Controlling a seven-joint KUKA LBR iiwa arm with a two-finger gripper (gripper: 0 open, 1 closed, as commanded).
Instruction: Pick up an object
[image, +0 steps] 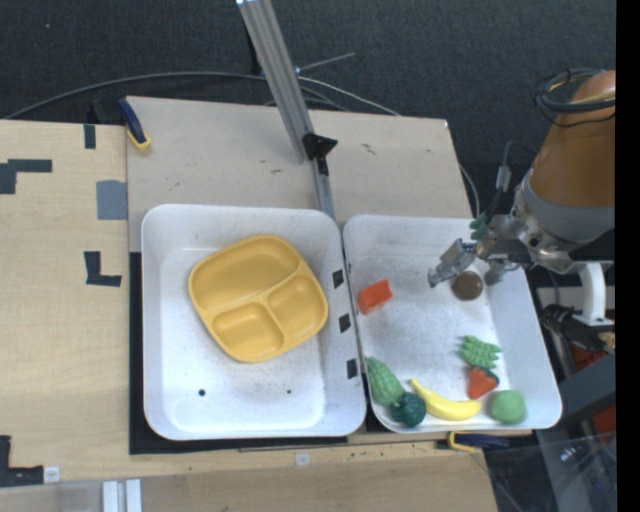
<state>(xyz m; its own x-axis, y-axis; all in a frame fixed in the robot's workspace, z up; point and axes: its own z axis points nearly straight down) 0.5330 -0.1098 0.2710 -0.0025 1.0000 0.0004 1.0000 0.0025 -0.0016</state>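
We judge the pick to be at an early stage: nothing is lifted yet. The grey arm's two-finger gripper (462, 268) hangs over the upper right part of the right-hand shallow white bin (420, 235), and a small round brown object (467, 287) sits just beside its tip. We cannot tell whether the jaws are released or clenched, nor whether they touch that brown piece, so we do not count it as held. If it is the target, what is left is to close on it and raise it clear of the bin.

The other candidates lie in the same bin. A small orange block (374, 295) rests alone near the left wall, well apart from the gripper. Along the lower edge we see a crowded row: a green leafy toy vegetable (383, 380), a dark teal round piece (408, 409), a yellow toy banana (446, 404), a red toy strawberry (481, 383), a green spiky toy (480, 351) and a light green ball (508, 406). Several of these touch, which would make a clean grasp harder there.

The left-hand white bin (160, 330) holds a yellow divided plastic plate (258, 297). Nothing stands between the gripper and the brown object.
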